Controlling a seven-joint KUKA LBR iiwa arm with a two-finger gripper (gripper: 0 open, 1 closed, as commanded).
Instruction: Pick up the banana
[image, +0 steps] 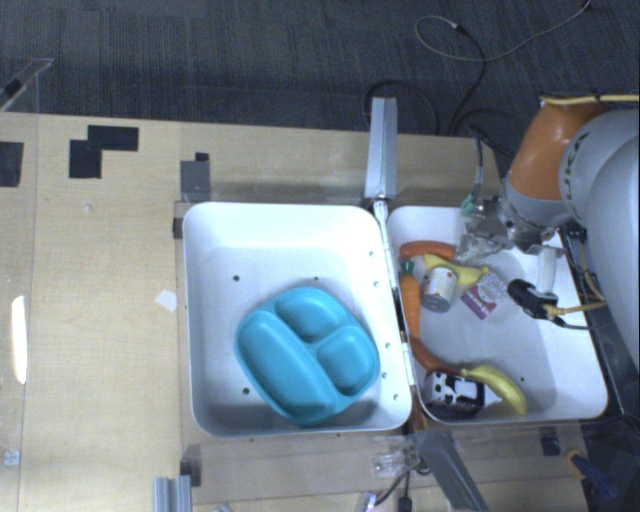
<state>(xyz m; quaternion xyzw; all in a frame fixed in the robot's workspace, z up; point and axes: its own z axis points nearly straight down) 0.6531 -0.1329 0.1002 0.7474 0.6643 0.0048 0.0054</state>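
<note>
Grey arm with orange band over the right white bin, banana lying well clear of the gripper.

The grey arm (590, 160) reaches into the shallow right white bin (575, 385), its gripper (482, 235) low near the bin's far wall; whether it is released or clenched cannot be told. The left white bin (215, 300) holds a blue three-compartment plastic tray (305, 352). The curved yellow banana (497, 384) lies by the right bin's near wall, well apart from the gripper, beside a small black-and-white object (452, 390). A small silver can (438, 287) lies just below the gripper.
</note>
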